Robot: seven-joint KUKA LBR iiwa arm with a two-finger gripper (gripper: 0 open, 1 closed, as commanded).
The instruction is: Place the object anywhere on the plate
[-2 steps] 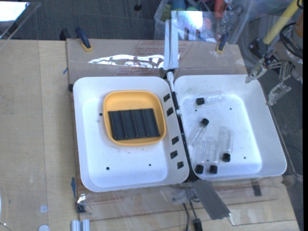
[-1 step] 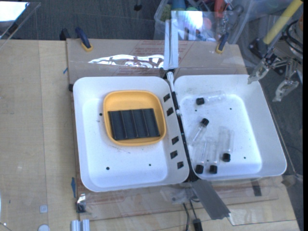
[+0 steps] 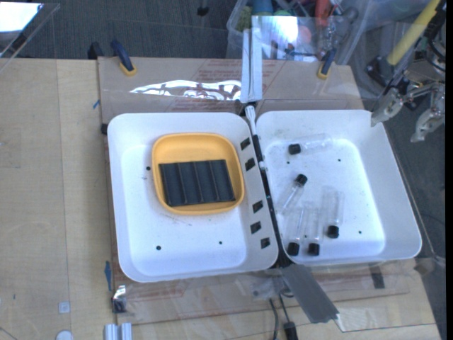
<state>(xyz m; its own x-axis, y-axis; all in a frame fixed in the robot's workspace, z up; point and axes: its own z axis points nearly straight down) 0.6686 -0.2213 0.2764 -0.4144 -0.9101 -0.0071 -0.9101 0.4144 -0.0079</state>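
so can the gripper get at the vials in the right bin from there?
Probably yes. The vials lie loose and uncovered on the right bin floor, nothing above them; the gripper hangs just off that bin's far right corner.

No text, label, brand or number can be read anywhere; faint reddish print runs across the cardboard sheet (image 3: 212, 73) behind the bins, but it is too blurred to read.

Clear storage box (image 3: 333, 13) behind bins (image 3: 396, 211)
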